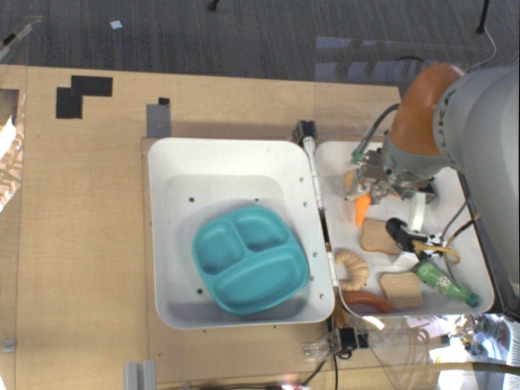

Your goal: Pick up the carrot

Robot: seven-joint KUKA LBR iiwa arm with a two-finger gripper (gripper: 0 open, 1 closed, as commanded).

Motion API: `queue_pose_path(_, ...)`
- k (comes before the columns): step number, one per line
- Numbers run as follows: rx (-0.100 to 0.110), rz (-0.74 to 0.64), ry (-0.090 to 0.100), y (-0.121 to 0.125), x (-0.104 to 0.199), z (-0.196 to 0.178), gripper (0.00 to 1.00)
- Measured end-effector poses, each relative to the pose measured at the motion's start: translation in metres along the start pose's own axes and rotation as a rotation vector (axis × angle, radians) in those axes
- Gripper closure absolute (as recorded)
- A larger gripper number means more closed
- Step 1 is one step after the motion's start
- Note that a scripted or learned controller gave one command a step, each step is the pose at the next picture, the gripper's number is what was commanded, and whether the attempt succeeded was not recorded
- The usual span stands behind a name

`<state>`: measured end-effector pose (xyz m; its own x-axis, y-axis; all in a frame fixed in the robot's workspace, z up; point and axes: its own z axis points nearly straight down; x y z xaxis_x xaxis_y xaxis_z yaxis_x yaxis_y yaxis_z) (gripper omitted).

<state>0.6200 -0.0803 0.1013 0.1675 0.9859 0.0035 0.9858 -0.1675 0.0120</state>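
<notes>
Your gripper (375, 187) sits over the carrot (361, 211), whose tip pokes out just below it in the bin (337, 169). Whether it's clamped, you cannot tell; lifting remains.

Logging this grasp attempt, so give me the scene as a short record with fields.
arm: reaches in from the view's right, over the right bin
claw: at the carrot's upper end; a hold cannot be confirmed
carrot: right bin, near its left wall
right bin: also holds a toast slice, a second toast slice, a croissant, a sausage, a green bottle
left bin: holds a teal divided plate
task state: carrot not visibly lifted clear
</notes>
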Motion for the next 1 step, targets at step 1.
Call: queue_pose_path(1, -0.006, 0.077, 0.003, 0.0178, 0.0668, -0.116, 1.0)
